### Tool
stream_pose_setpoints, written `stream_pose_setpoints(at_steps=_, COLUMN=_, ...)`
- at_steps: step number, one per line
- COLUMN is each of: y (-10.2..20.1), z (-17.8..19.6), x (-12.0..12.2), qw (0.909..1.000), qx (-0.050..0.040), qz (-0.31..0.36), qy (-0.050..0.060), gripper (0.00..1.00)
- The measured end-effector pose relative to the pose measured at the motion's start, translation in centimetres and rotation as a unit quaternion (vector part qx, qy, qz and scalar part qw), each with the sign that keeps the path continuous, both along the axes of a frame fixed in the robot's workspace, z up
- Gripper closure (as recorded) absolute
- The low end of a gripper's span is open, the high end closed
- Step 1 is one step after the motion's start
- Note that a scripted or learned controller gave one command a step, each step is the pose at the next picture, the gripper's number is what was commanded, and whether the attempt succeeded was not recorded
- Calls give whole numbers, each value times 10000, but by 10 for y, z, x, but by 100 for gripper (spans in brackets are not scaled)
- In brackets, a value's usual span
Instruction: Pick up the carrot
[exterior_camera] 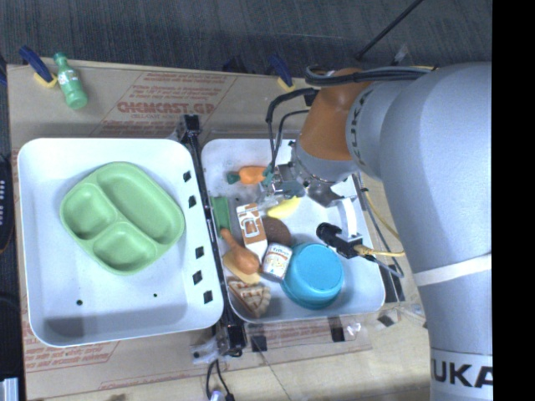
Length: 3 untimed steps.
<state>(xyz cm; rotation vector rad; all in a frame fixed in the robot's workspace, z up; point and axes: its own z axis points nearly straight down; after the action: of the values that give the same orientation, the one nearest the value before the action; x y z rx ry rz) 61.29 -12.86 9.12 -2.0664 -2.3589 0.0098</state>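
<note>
The carrot (249, 175), a small orange piece with a green end, lies near the back of the right bin (368, 301). My gripper (280, 185) hangs over that bin just to the carrot's right, close to its green end. The grey arm with the orange band comes in from the right and covers the back right part of the bin. Nothing shows between the fingers.
The right bin also holds a blue bowl (314, 275), a small can (276, 261), a carton (252, 225), a yellow piece (282, 208), a green stick (221, 213), a drumstick (238, 256) and a waffle (249, 296). A green divided plate (122, 215) lies in the left bin (50, 291). A green bottle (71, 82) stands at back left.
</note>
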Motion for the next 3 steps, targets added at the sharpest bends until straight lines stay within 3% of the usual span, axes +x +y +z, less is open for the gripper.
stream_pose_setpoints(at_steps=1, y=51, z=141, x=-15, qw=9976, qx=-10, qz=694, qy=-77, gripper=100)
stream_pose_setpoints(at_steps=2, y=-4, z=301, x=-28, qw=9989, qx=-24, qz=-452, qy=-77, gripper=100)
stream_pose_setpoints(at_steps=3, y=-46, z=244, x=24, qw=9895, qx=-24, qz=-1445, qy=2, gripper=100)
